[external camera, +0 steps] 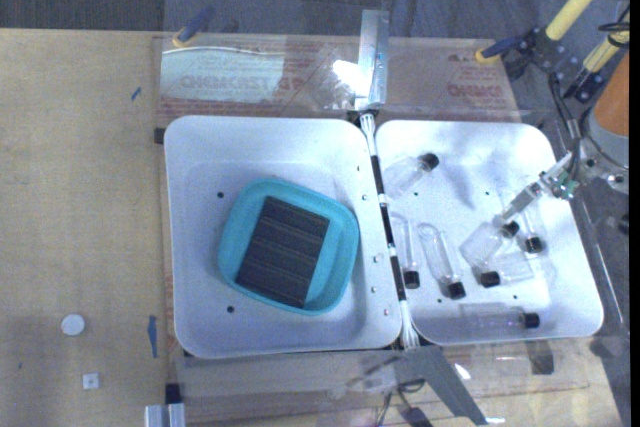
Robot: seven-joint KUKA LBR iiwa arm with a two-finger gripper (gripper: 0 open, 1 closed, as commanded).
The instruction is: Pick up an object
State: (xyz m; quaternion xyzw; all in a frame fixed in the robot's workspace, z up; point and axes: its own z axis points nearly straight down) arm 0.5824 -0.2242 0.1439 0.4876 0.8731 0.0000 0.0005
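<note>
A: Any writing? Reddish print on the clear panels behind the bins, too blurred to read.

B: Left bin [190,215]: glossy teal dish [290,245], dark ribbed block inside.

A: Right bin [570,315]: clear plastic tubes [440,260], black caps, scattered.

B: Gripper [522,207] sits among them, by one tube; its grip, can't tell.

arm [612,105] cut off right, jaws unclear

White bins [200,165], teal tray [245,215] with dark ribbed block [285,250], clear black-capped tubes [440,265]
</note>
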